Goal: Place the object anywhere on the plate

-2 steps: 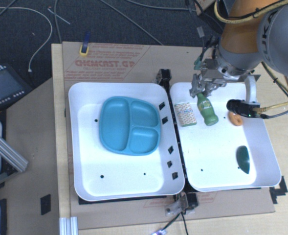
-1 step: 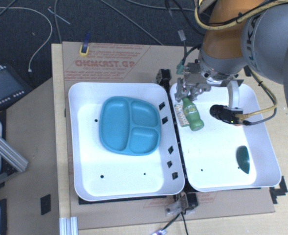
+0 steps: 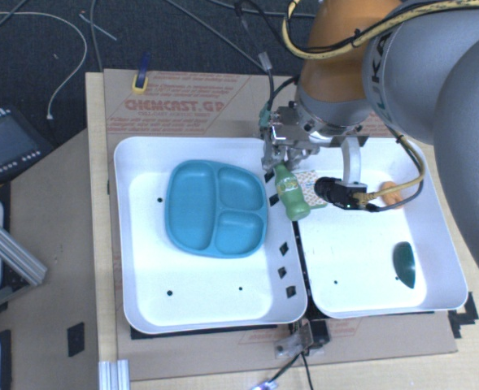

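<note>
a: what's in your hand (image 3: 281,162)?
b: a green bottle (image 3: 291,195), pinched at its neck and hanging tilted over the seam between the two bins.
a: and the plate (image 3: 216,208)?
b: blue, three sections, in the left bin (image 3: 141,242), just left of the bottle.
a: right bin (image 3: 369,275)?
b: a dark green thing (image 3: 404,264) near its right wall.

Two white bins sit side by side, the left bin (image 3: 137,242) and the right bin (image 3: 434,242). One blue plate (image 3: 216,208), split into three compartments. One green bottle (image 3: 291,193). One dark teal object (image 3: 404,264). One arm (image 3: 402,47).
</note>
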Controlling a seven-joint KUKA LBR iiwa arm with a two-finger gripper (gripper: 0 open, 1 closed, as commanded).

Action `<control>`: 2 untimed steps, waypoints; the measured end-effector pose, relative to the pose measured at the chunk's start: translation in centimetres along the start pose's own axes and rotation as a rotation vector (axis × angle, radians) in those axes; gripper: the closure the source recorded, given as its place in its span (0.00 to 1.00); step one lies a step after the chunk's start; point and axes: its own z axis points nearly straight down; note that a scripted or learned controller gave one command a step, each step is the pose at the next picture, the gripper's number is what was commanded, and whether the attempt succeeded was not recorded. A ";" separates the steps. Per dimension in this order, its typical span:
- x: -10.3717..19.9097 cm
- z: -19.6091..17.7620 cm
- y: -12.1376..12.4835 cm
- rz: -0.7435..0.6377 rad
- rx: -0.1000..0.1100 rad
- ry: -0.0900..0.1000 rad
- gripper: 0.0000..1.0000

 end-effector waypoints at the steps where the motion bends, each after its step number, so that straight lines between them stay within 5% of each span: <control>1: 5.3 1.3 -1.2 -0.001 0.001 0.000 1.00; 2: 10.6 1.4 -3.7 0.000 0.001 0.000 1.00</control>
